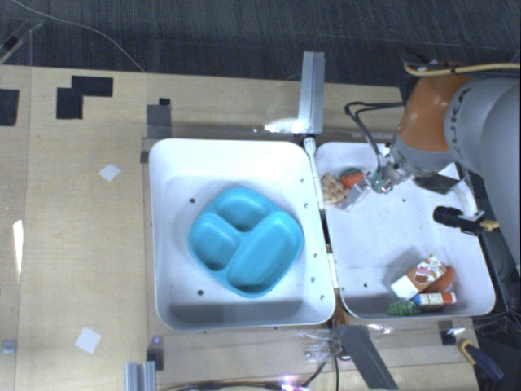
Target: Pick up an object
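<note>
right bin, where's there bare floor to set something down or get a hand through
Right bin: the bare middle, from the small pile near the gripper at the top left down to the cartons and green piece at the lower right. Those two corners are crowded. In the left bin, the blue tray leaves just margins.

blue tray (247, 241): glossy plastic | bins (171, 177): smooth white plastic | bench (73, 218): matt wood

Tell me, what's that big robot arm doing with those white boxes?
The grey robot arm is reaching into the right bin, trying to pick something up. Its gripper is low near the back, close to a small pile of snacks. More little packets sit in the front corner. The left bin holds a blue divided tray.
</note>
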